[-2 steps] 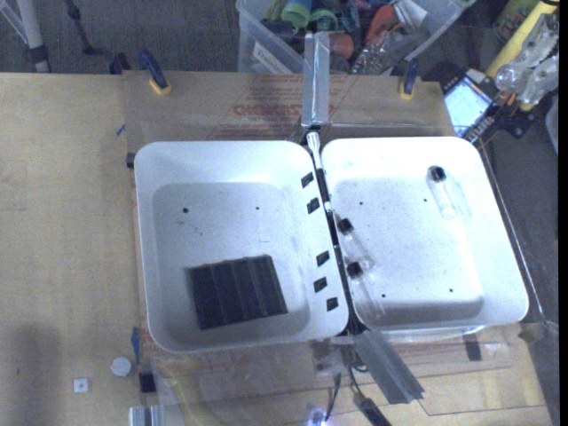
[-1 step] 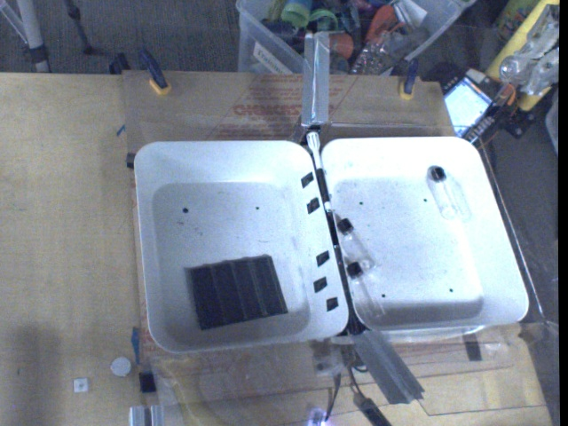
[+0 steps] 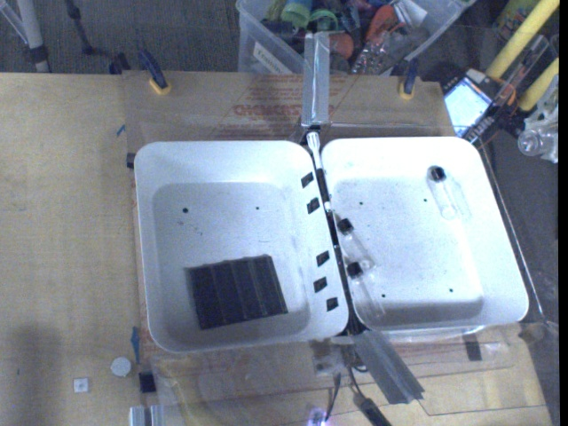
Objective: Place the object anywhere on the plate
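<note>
Clear plastic, black-capped, lying in the right bin (image 3: 497,302): pinch the object (image 3: 446,195) across its narrow body, carry to the dark plate (image 3: 238,291) leftward; cannot tell the gripper's (image 3: 541,138) state.

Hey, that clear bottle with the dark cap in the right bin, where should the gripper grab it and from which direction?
Probably across the middle of the clear bottle, coming straight down from above. It lies flat on the right bin floor, cap toward the back wall, so its long sides face left and right with open floor beside them.
</note>
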`<state>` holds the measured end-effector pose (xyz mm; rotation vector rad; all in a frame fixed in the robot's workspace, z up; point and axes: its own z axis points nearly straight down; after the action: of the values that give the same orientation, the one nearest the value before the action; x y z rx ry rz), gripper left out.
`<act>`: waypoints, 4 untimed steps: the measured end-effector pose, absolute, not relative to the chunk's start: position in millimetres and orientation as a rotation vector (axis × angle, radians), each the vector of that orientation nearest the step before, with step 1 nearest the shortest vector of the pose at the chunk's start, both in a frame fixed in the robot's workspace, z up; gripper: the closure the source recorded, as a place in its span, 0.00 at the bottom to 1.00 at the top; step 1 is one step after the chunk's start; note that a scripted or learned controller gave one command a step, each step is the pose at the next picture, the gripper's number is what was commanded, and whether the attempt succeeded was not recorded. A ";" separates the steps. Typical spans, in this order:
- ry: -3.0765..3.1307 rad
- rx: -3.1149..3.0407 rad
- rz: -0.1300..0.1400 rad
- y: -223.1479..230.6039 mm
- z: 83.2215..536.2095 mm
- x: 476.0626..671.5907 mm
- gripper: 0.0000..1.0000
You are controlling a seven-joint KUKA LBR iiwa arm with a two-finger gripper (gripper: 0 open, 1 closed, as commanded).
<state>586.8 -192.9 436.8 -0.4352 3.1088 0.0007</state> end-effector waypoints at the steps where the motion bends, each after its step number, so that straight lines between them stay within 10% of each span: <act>1: 3.129 -0.109 -0.003 -203.9 437.3 665.0 1.00; 2: 3.002 0.888 -0.001 -203.5 436.8 667.6 1.00; 4: 2.982 0.874 -0.003 -201.3 461.9 670.5 1.00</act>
<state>670.5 -201.3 461.9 0.8737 2.9822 -0.0027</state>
